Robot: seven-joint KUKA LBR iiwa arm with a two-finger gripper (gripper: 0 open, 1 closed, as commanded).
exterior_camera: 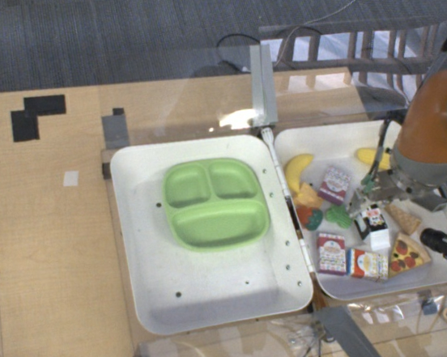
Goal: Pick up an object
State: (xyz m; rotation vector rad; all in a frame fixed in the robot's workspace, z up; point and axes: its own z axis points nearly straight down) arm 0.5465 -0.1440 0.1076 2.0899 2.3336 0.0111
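The arm runs off the right edge and covers part of the right bin (its far corner).

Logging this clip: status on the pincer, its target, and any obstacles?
Pincer low in right bin, over the toy pile. No toy seen held. Milk carton right under it; pizza slice and snack box crowd close.
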